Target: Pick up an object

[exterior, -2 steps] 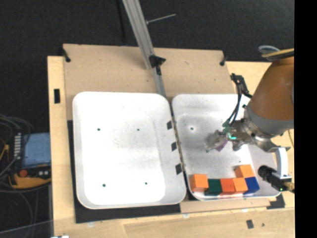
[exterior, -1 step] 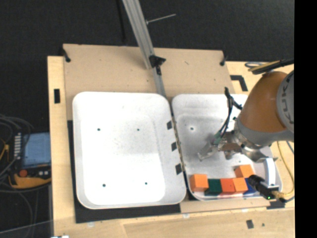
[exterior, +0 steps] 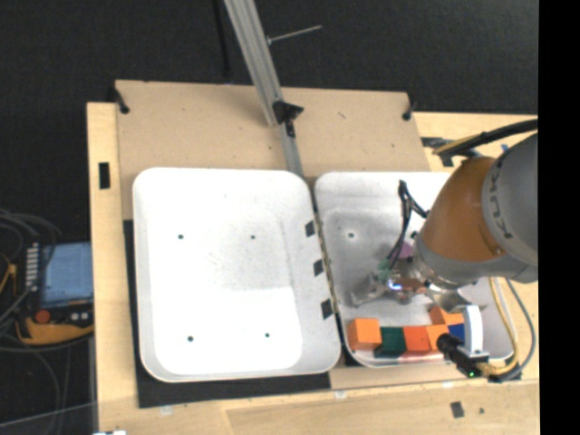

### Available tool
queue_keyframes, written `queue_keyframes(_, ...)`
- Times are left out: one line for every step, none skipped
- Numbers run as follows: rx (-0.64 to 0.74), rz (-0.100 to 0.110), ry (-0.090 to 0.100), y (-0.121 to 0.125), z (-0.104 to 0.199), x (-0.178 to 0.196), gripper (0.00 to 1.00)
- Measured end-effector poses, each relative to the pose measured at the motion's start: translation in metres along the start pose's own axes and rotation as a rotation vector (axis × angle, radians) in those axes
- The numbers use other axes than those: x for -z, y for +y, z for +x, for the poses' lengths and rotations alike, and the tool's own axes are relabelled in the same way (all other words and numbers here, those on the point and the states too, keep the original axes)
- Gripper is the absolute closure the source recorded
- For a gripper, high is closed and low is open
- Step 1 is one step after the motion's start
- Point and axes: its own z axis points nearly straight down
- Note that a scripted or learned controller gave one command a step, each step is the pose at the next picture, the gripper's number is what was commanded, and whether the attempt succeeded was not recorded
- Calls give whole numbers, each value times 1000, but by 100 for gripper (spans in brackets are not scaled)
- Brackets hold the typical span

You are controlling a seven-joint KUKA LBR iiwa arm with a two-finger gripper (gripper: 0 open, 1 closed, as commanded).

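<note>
My gripper (exterior: 391,285) hangs low over the middle of the right bin (exterior: 349,207), below the arm's orange band (exterior: 458,216). Its metal fingers blur into the bin floor. Just below it, along the bin's front wall, lie an orange block (exterior: 366,332), a dark green block (exterior: 392,341), and a second orange block (exterior: 417,338). Further right sit a small orange piece (exterior: 447,316), a blue piece (exterior: 456,333) and a white object (exterior: 473,326). Nothing is visibly held between the fingers.
The left bin (exterior: 227,270) lies beside the right one. A slanted metal post (exterior: 258,53) rises from the back of the bench. Black clips (exterior: 319,265) sit on the divide between bins. A cable (exterior: 485,370) trails at the front right corner.
</note>
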Motion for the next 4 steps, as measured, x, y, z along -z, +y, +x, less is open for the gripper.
queue_keyframes(-2, -7, 0, 1, -1, -6, 0)
queue_keyframes(-10, -11, 2, 2, -2, 5, 100)
queue_keyframes(6, -12, 0, 8, 4, 52, 100)
queue_keyframes(6, -13, 0, 5, -4, 99, 100)
